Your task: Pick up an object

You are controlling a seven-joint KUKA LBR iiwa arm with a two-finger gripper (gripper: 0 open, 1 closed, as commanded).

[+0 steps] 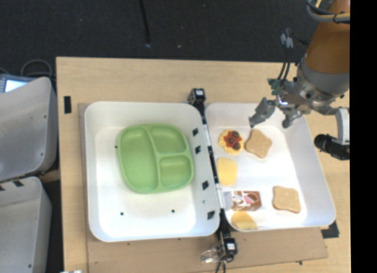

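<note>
Camera view gives us the claw [274, 114] over the right bin's [315, 177] far edge, fingers spread apart and holding nothing. Just below lies a bread slice [258, 144], beside a jam tart [231, 141] — open white floor surrounds a second bread slice [286, 199]. We see a green divided plate [156, 158] in the left bin [100, 207].

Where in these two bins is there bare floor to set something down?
Left bin: a bare band below the green tray. Right bin: bare between the two toast slices and toward its right wall. Crowded along the divider, where the tart, yellow pieces and packet sit.
</note>
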